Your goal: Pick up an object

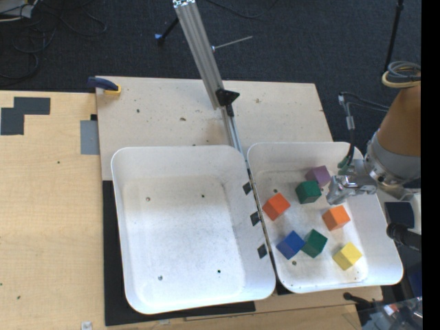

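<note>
The right bin (385,270) holds several small cubes: a purple one (318,176), a dark green one (309,192), an orange one (276,205), another orange one (336,217), a blue one (291,244), a second green one (315,243) and a yellow one (347,256). My gripper (338,191) hangs over the bin's right part, just right of the upper green cube and above the right-hand orange cube. Nothing shows between its fingers.
The left bin (137,184) lies beside the right one, with black clips (253,217) along the shared wall. A slanted aluminium post (203,53) rises behind the bins. A blue and yellow clamp (104,85) sits at the bench's far left corner.
</note>
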Controlling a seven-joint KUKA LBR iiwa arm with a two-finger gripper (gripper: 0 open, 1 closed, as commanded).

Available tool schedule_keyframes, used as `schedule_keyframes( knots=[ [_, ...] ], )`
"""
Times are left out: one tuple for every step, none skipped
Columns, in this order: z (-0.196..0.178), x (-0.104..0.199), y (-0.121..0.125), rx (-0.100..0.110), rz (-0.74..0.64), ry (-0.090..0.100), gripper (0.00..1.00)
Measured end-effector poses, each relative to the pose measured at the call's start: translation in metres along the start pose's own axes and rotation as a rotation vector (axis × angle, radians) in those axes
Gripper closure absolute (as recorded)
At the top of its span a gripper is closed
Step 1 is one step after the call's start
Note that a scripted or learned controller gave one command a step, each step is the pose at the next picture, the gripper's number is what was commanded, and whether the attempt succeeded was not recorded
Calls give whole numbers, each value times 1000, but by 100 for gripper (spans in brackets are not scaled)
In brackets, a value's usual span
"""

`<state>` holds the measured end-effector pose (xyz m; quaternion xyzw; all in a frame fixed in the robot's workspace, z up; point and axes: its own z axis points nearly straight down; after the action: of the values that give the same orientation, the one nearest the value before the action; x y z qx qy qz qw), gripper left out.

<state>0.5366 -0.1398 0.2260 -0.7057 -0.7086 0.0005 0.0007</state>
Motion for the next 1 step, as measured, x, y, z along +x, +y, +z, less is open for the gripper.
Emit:
schedule_keyframes(
  knots=[
    [7,56,18,1,-1,2,100]
  ],
)
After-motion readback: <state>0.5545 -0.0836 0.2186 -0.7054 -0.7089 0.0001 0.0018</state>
